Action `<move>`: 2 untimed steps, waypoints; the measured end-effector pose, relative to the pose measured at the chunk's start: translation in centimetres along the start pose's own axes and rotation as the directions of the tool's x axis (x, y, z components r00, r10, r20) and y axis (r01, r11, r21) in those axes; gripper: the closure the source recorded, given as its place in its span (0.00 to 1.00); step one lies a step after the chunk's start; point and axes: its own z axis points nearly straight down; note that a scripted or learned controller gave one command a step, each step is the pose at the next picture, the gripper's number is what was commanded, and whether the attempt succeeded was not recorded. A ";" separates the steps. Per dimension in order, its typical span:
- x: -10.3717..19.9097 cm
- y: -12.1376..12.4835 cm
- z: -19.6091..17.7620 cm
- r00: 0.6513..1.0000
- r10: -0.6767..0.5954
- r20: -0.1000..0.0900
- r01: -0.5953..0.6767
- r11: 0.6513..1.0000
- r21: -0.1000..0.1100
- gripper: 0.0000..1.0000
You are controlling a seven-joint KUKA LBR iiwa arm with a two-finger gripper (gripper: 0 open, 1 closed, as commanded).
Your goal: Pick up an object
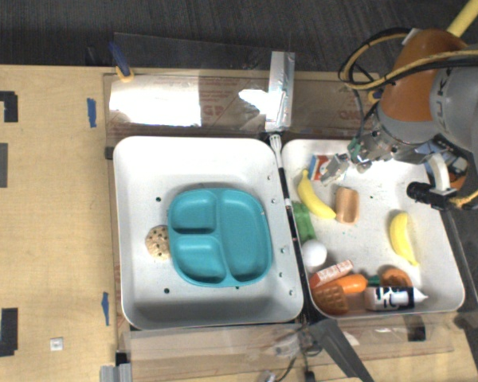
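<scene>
Gripper (340,165) hangs over right bin (450,237), upper left part, above banana (313,196) and brown cylinder (347,204). Cannot tell whether pincer is released or clenched; nothing seen held. Second banana (403,238) lies well apart at bin's right. Along near edge: white ball (314,254), carrot (341,287), black-and-white bottle (394,297). Left bin (135,213) holds teal divided plate (221,235), cookie (158,241) touching plate's left rim.

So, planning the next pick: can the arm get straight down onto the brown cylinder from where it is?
Probably yes: the brown cylinder lies bare just below the tool, with only a banana alongside.
</scene>
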 end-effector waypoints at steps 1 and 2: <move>0.8 -4.0 1.4 0.989 -0.145 -0.003 0.145 0.989 0.004 0.00; 0.8 -3.8 0.3 0.990 -0.143 0.000 0.143 0.990 -0.001 1.00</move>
